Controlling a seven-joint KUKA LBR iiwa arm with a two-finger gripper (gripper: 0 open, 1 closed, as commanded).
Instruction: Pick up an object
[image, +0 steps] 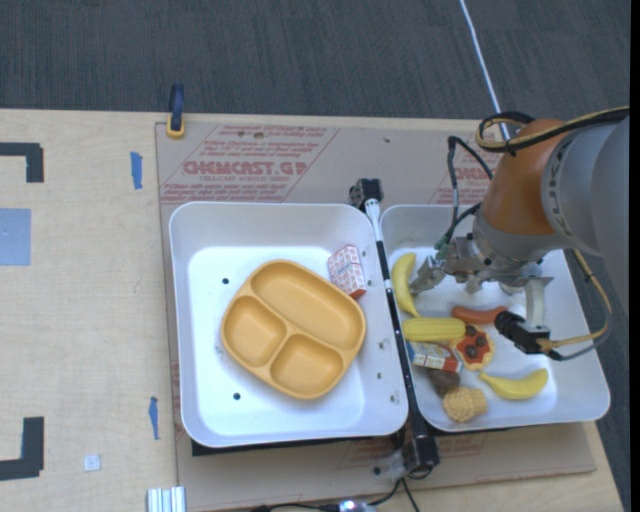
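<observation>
My arm reaches in from the right, the orange band (520, 190) above the wrist, and my gripper (462, 272) hangs low over the right bin (590, 385), toward its far left part. The wrist and its cabling block the view, so I cannot tell how it is set, and I see no object held there.

Right bin contents: a curved yellow banana (402, 283) lies along the left wall, just beside my gripper. A second banana (432, 328) lies crosswise nearer the middle. An orange-red sausage-shaped piece (478, 314) sits just right of it, beneath my wrist. A pizza slice (475, 348) with dark toppings lies below that. A small box-like item (435, 357) and a dark brown piece (444, 379) sit near the left wall. A corn cob (464, 404) rests at the near edge, and a third banana (516, 383) lies to its right.

Left bin (190, 300): a yellow three-compartment plate (292, 328) lies flat in the middle. A small red-and-white patterned packet (346, 268) sits just beside its far right rim.

Both bins stand side by side on a cardboard sheet (250, 160) on the desk (80, 300).
</observation>
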